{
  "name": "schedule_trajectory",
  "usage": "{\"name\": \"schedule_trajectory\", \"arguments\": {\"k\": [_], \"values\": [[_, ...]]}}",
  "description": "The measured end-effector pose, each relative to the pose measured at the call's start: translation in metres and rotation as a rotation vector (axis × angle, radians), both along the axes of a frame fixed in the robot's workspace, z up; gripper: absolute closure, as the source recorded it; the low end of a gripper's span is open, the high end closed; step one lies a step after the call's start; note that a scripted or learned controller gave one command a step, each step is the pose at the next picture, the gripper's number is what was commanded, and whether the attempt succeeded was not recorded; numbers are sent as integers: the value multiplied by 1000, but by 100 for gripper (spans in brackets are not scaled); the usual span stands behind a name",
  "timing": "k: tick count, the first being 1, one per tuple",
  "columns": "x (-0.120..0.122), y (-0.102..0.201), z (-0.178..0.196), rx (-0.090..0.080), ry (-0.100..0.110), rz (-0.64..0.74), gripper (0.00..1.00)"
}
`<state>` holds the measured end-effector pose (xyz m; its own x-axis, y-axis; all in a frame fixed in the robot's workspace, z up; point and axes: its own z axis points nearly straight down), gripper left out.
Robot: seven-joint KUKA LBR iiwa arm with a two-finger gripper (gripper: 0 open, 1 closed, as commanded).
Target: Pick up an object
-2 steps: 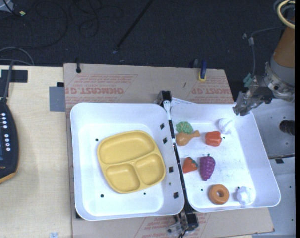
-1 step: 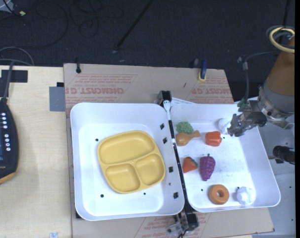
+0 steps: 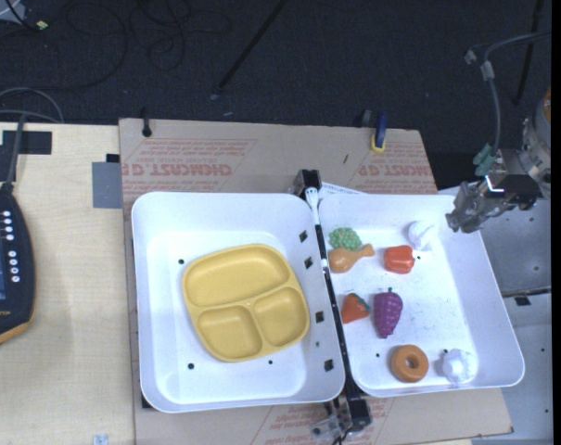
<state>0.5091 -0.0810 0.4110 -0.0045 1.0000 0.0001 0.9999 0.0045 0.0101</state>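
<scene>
Grey gripper (image 3: 465,213) above right bin (image 3: 503,341) rim, holding nothing.

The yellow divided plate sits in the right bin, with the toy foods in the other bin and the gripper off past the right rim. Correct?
Not quite: the camera view shows the yellow divided plate in the left bin. The toy foods, such as the donut and grapes, are in the right bin; the gripper is off past its right rim.

Pretty clearly a robotics lab, not anyone's kitchen. You've got a teach pendant (image 3: 0,267) lying on the bench, cables (image 3: 67,26) trailing over the dark floor, and two white bins (image 3: 159,221) clamped onto cardboard (image 3: 261,160).
</scene>
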Motion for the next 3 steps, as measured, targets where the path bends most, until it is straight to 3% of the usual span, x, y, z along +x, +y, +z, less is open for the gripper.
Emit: {"name": "schedule_trajectory", "arguments": {"k": [1, 2, 3], "values": [[7, 53, -126, 3, 27, 0, 100], [9, 42, -179, 0, 23, -5, 100], [-26, 97, 3, 2, 0, 0, 100]]}}
